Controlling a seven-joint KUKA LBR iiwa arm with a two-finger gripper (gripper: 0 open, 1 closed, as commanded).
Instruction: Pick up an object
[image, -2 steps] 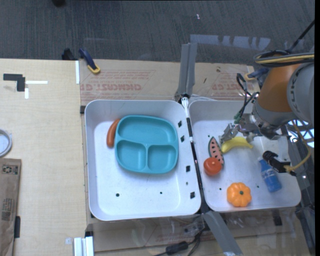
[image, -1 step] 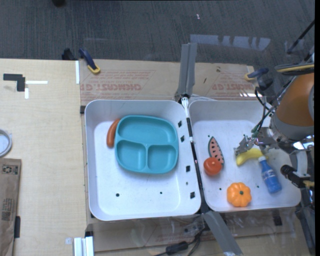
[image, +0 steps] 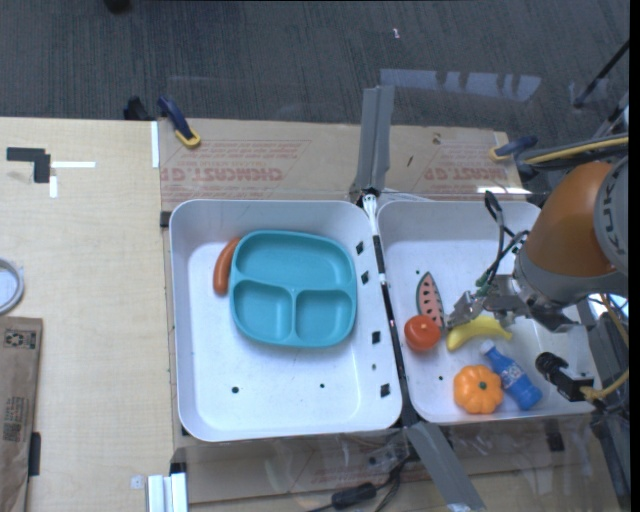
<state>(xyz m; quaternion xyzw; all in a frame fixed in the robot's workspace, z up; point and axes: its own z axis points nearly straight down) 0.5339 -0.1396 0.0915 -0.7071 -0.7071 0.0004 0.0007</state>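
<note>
The right bin (image: 445, 245) holds a watermelon slice (image: 428, 297), a red tomato (image: 422, 333), a yellow banana (image: 480, 331), an orange pumpkin (image: 477, 389) and a blue bottle (image: 512, 378). My gripper (image: 466, 311) is low in this bin, right over the banana's left end and just right of the tomato and the watermelon slice. The wrist and cables hide how it stands against the banana. Nothing is visibly lifted off the bin floor.
The left bin (image: 280, 390) holds a teal divided plate (image: 295, 288) with an orange-red sausage (image: 222, 266) lying against its left side. A raised divider (image: 385, 300) separates the two bins. The arm's orange band (image: 575, 225) hangs over the right bin's right side.
</note>
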